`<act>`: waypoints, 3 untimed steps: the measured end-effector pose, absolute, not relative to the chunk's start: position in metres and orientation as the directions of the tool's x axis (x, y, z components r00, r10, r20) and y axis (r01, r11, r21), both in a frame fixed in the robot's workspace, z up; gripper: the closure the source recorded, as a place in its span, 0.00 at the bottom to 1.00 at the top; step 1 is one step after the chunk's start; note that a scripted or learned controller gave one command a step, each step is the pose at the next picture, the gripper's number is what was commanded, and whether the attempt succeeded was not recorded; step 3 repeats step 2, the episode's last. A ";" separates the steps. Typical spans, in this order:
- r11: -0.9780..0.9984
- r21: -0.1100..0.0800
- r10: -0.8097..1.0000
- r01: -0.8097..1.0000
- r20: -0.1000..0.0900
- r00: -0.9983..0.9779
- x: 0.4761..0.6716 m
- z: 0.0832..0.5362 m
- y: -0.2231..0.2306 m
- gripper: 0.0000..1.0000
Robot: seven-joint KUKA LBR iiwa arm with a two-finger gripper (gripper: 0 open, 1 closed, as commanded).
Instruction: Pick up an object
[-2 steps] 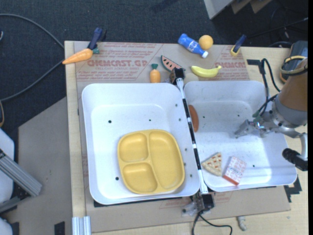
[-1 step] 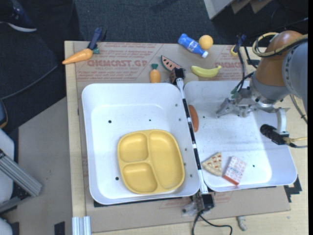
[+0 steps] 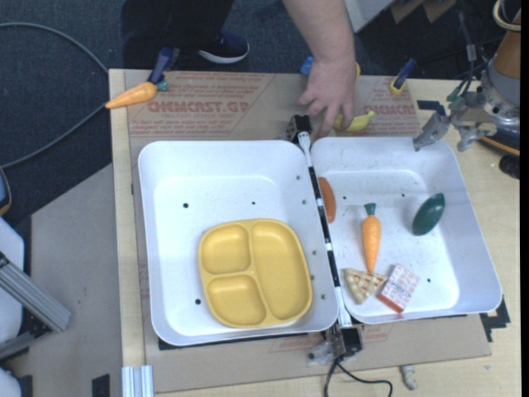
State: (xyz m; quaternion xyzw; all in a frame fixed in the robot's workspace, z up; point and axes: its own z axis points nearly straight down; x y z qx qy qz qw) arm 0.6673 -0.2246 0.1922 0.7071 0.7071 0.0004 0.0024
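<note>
In the right bin (image 3: 475, 246) lie a carrot (image 3: 371, 234) with a green top, a dark green rounded object (image 3: 428, 213), an orange oblong piece (image 3: 328, 199) against the left wall, a tan waffle-like wedge (image 3: 362, 284) and a small red-and-white packet (image 3: 399, 288). My gripper (image 3: 445, 135) hangs over the bin's far right corner, open, with nothing between its fingers. It is above and slightly right of the green object.
The left bin (image 3: 165, 180) holds a yellow divided plate (image 3: 254, 271). A person's hand (image 3: 328, 89) reaches down at the far rim between the bins, beside a yellow piece (image 3: 359, 122). Another carrot (image 3: 131, 97) lies on the bench at the far left.
</note>
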 end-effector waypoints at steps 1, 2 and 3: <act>0.002 -0.001 1.000 1.000 0.001 -0.002 0.665 0.113 -0.144 0.00; -0.001 0.003 1.000 1.000 -0.003 0.001 0.635 0.162 -0.210 0.00; -0.001 0.003 1.000 1.000 -0.003 0.001 0.635 0.162 -0.210 0.00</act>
